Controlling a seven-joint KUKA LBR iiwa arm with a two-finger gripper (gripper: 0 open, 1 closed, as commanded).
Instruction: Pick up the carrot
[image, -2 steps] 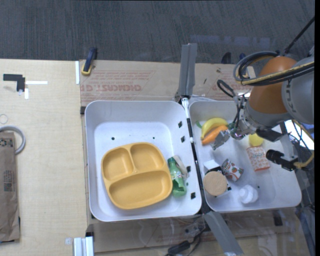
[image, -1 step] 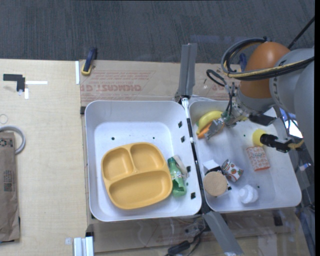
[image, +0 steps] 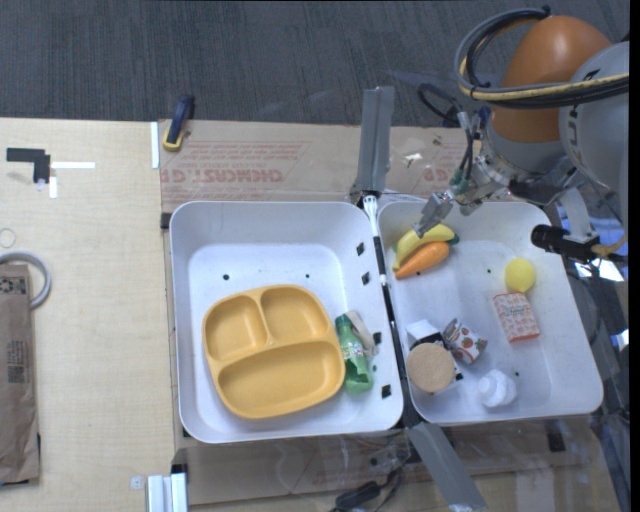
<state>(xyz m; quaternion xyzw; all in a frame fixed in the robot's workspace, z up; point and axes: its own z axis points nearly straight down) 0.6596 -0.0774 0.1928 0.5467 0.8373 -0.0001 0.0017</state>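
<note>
Your table (image: 80, 400) carries two shallow white bins side by side, and I place everything against the right bin (image: 560, 400). The left bin (image: 190, 330) touches its near-side wall along the shared divider. The arm (image: 555, 80), grey with its orange band, reaches in over the right bin's far corner on the arm's side. In the left bin you see a yellow divided plate (image: 272, 350), lying flat toward the wall away from the right bin, and a green packet (image: 354, 352) between that plate and the divider.

Inside the right bin, the carrot (image: 422, 258) lies in the far corner next to the divider, tilted, its thick end pointing away from the divider. A yellow banana-like piece (image: 426, 238) touches it on the far side. The gripper (image: 437, 212) hangs just above that pair, over the bin's far rim; its fingers look slightly parted with nothing between them, and the carrot rests on the bin floor, not grasped.

Further along the right bin's floor you find a pink carton (image: 516, 317) near the wall opposite the divider, and a round tan lid (image: 432, 368) near the front by the divider. A small patterned packet (image: 464, 342) is just beside that lid, a yellow ball (image: 519, 274) lies just beyond the carton, and a white cap-like piece (image: 496, 388) is near the front rim.
</note>
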